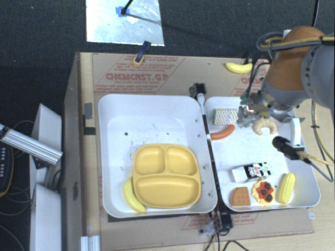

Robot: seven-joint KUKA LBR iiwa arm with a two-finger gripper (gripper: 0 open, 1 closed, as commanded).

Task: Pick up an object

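In the right bin [314,190], my gripper [247,117] is low at the back, between a green-and-white patterned block [225,116] on its left and a pale croissant [265,125] on its right. An orange sausage [222,133] lies just in front of the block. Toward the bin's front lie a black-and-white carton [252,171], a brown waffle [240,196], a small pizza [263,191] and a yellow corn cob [285,187]. Nothing is visibly held by the gripper.
The left bin [112,140] holds a yellow divided plate [166,174] with a banana [132,196] at its front left. Another banana [238,67] lies on the bench behind the right bin. The divider between the bins [207,140] runs just left of the sausage.
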